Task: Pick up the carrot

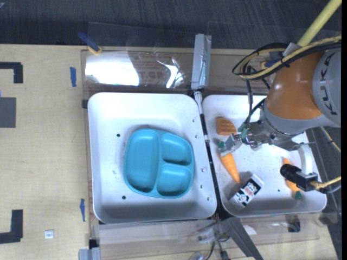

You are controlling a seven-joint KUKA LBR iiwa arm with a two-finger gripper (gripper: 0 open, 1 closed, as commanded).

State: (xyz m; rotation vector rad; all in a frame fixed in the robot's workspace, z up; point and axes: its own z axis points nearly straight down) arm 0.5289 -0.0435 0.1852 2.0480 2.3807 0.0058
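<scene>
We see the slim orange carrot (231, 166) lying in the right white bin (271, 202), beside a small black-and-white packet (248, 190). The metal two-finger gripper (233, 144) hovers just above its top end, fingers spread, pinching nothing

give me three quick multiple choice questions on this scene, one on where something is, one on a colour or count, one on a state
1. Where does the carrot lie?
A. in the left bin
B. in the right bin
C. on the bench outside the bins

2. What colour is the tray in the left bin?
A. blue
B. red
C. yellow

3. How does the carrot stand to the gripper?
A. lifted high over the left bin
B. lying on the bin floor just below it
C. resting on the tray

Answers: 1 B, it lies on the floor of the right bin. 2 A, the three-part tray is light blue. 3 B, it lies flat on white, with the gripper just above its leafy end.
</scene>
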